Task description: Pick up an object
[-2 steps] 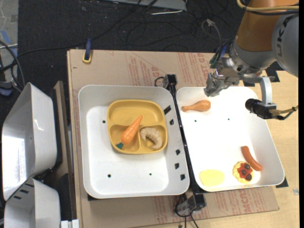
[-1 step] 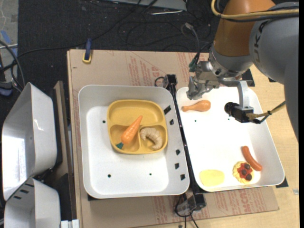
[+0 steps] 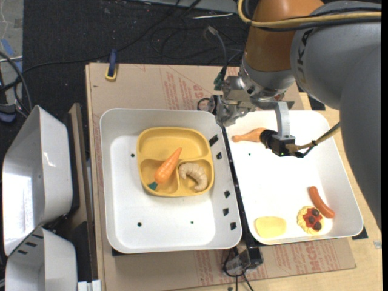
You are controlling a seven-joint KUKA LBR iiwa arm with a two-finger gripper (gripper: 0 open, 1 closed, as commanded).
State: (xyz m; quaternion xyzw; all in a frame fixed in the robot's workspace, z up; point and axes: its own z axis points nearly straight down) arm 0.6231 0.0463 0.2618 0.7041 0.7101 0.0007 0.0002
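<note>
Hovering over the far end of the shared wall between the two bins, the tool [image 3: 232, 111] was low and close to the bins. From that slant I could not tell whether it was wide or narrow, and nothing could be seen held in it.

The nearest candidate was the tan plastic chicken drumstick [image 3: 247, 137], which lay flat in the far left corner of the shallow white right-hand bin [image 3: 285, 193], just beside the tool and with its thin bone end pointing toward the dividing wall. Well apart from it, at the near end of the same bin, were a red toy sausage [image 3: 321, 202], a small round tart topped with dark berries [image 3: 312, 219] and a pale yellow flat disc [image 3: 270, 226]. The shallow white left-hand bin [image 3: 121, 211] held a yellow divided plastic plate [image 3: 145, 139] carrying an orange toy carrot [image 3: 168, 165] and a beige curled pastry-like piece [image 3: 195, 176].

To do the step well, I judged the tool should shift a little into the right bin, centre over the drumstick's thick end, and close across its short width, not along its length. It would also need to stay clear of the wall, since a descent too near it could clip the rim or nudge the piece away. The drumstick looked smooth and tapered, so a grip near the narrow end would likely slip.
</note>
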